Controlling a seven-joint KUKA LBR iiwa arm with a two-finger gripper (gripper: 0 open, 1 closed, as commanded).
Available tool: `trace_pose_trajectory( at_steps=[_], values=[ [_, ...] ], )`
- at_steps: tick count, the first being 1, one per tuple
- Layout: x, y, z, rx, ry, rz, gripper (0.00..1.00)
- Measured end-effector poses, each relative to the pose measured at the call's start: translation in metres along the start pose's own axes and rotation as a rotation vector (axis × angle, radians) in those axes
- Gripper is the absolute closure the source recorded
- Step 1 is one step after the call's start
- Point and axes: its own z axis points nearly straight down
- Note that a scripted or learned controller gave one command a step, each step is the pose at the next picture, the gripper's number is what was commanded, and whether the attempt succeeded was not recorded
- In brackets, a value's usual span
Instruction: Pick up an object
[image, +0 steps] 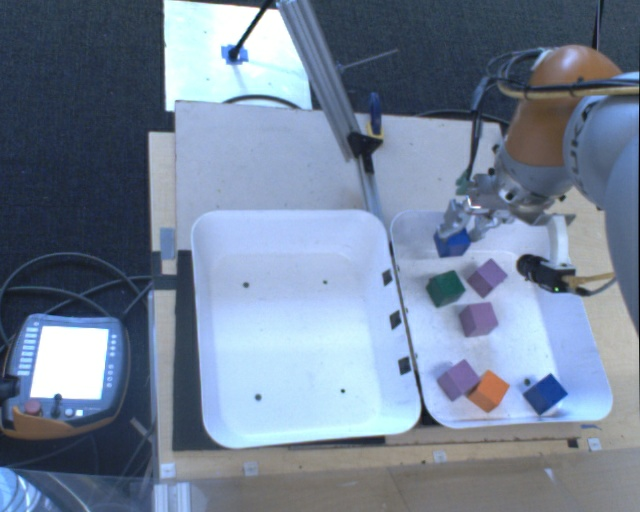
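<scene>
The arm comes in over the right bin (590, 350), and its claw (458, 225) is down at that bin's far left corner, right on top of a small blue cube (452, 243). The cube sits tight under the fingertips, but whether they are closed on it or just around it, I cannot tell from here. Further along the right bin, a green cube (445, 288) lies just near the blue one, with two purple cubes (488, 277) (478, 319) beside it toward the middle. Along the near edge sit another purple cube (458, 379), an orange cube (489, 390) touching it, and a second blue cube (545, 393) at the near right corner. The left bin (215, 300) stands alongside on the tabletop (250, 150).
</scene>
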Motion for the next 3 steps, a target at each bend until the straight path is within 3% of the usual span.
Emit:
trace_pose_trajectory(
  at_steps=[2, 3],
  values=[
    [-0.002, -0.004, -0.102, 0.000, -0.001, 0.001, 1.00],
    [0.048, -0.022, -0.085, 0.009, 0.002, -0.004, 1.00]
  ],
)
